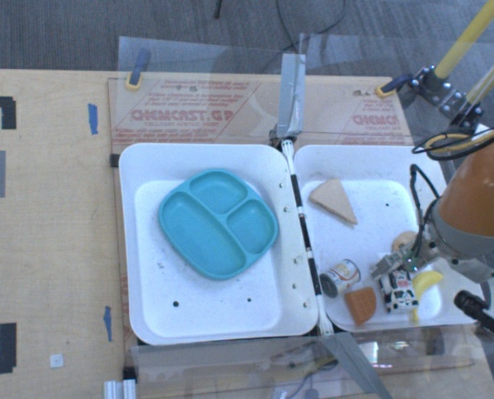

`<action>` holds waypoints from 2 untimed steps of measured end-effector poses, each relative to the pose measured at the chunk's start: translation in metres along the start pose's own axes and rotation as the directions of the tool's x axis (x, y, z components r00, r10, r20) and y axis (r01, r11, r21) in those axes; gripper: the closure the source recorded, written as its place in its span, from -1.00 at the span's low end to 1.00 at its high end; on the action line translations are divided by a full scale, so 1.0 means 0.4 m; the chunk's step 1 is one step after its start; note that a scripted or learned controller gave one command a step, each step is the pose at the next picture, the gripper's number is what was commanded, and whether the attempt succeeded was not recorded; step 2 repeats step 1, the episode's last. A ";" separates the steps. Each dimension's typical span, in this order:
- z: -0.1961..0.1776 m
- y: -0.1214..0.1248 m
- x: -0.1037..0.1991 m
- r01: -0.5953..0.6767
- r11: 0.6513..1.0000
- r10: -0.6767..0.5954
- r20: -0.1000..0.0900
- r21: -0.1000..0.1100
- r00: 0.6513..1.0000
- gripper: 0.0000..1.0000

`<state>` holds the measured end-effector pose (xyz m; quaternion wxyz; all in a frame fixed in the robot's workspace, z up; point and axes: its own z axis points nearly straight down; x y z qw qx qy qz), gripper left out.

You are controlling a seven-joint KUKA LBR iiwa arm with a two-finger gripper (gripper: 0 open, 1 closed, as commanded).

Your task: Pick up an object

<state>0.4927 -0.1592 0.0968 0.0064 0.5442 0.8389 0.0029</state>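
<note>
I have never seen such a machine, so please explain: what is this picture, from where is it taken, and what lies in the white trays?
One camera looks down at a slant on a wooden bench. The grey and orange shape at right is a robot arm; its gripper is low in the right bin, among small objects. Whether it holds anything I cannot tell. That bin contains a tan wedge, a small can, an orange piece and a yellow piece. The left bin holds a turquoise divided plate.

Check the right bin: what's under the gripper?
Under the gripper in the right bin lie a yellow piece and a tan object, both partly covered. The bin floor directly below is hidden.
</note>
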 end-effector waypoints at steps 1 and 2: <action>-0.292 0.026 0.120 -0.235 0.972 0.235 -0.005 0.016 0.972 1.00; -0.292 0.026 0.120 -0.235 0.972 0.235 -0.005 0.016 0.972 1.00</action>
